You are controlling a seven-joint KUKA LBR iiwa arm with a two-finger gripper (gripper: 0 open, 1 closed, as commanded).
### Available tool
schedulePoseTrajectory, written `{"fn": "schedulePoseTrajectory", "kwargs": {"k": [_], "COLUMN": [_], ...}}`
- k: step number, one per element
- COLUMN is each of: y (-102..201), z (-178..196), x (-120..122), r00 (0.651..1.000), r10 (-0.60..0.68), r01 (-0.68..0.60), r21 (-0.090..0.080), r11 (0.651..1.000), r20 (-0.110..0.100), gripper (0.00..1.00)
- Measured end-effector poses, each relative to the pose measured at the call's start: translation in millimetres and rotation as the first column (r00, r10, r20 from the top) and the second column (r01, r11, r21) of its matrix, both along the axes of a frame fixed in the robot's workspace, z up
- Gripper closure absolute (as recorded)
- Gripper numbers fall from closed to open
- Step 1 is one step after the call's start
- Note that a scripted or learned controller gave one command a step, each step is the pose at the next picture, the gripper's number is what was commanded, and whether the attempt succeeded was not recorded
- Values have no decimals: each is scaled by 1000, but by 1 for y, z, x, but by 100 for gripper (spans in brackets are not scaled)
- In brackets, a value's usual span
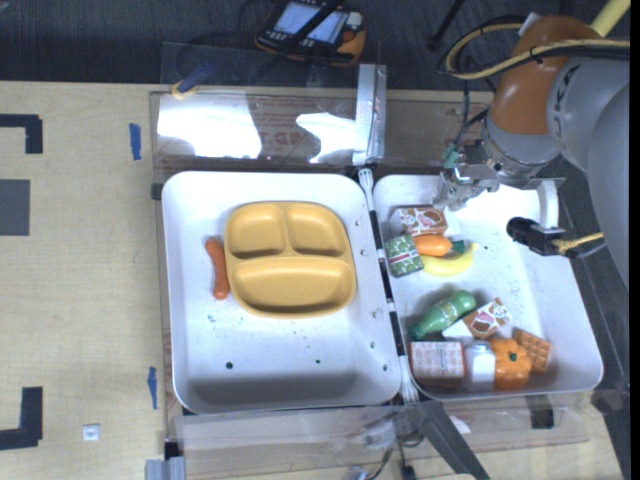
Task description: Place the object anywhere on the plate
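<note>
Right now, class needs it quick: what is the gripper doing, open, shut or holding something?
Gripper: cannot be told; it hangs over the far corner of the right bin, just above the small food packet, with nothing seen in it.

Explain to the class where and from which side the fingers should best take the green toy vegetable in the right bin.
Probably the green vegetable is best gripped across its narrow middle, coming straight down from above. It lies flat and slanted, with other toys crowding its ends, so its long sides look freest.

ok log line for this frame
end effector: above right bin, fingers unclear | plate: left bin, nothing on it | hot dog: beside plate
</note>
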State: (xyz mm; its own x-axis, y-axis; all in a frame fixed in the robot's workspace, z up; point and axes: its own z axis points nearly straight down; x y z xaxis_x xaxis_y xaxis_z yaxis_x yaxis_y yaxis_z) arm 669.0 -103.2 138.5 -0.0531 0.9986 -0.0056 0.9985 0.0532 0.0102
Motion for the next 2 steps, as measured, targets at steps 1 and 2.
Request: {"fn": "schedulePoseTrajectory", "kwargs": {"k": [1,2], "y": [1,1], "z": [11,22], "x": [1,3], "r00": [1000,1000], "r10": [2,4], "r01": [-2,-4], "r21": [-3,-6], "r11": [1000,1000], "r20": [6,13], "gripper": [100,100]}}
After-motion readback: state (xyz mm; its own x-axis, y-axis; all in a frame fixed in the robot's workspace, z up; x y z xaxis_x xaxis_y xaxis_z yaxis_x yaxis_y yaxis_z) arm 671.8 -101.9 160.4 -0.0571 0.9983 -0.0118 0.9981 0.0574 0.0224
